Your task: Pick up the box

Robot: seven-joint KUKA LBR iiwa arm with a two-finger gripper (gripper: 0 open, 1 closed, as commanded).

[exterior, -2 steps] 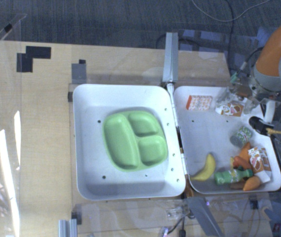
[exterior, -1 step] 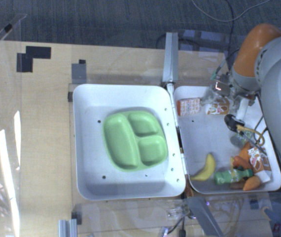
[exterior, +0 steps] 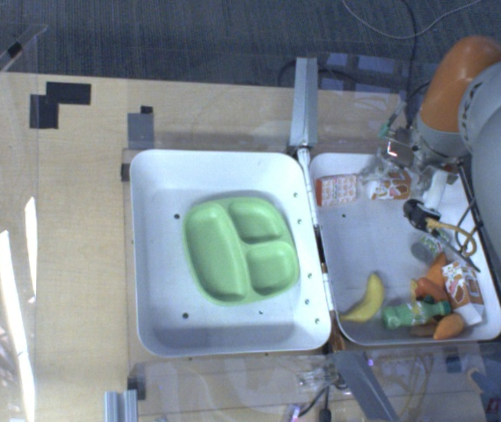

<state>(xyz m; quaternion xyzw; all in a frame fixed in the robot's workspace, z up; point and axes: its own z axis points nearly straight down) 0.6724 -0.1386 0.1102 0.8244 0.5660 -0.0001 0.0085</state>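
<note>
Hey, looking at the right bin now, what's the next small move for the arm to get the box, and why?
Probably shift the gripper left and lower it over the box. The box lies flat in the right bin's upper left corner, apart from the banana, and the gripper sits beside it over a crumpled packet.

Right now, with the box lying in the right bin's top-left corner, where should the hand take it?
Grip the box across its short sides, coming straight down. It lies flat, long axis left-right, near the right bin wall, so a side approach looks blocked. The clear packet sits close on its right; keep one finger clear of it.
</note>
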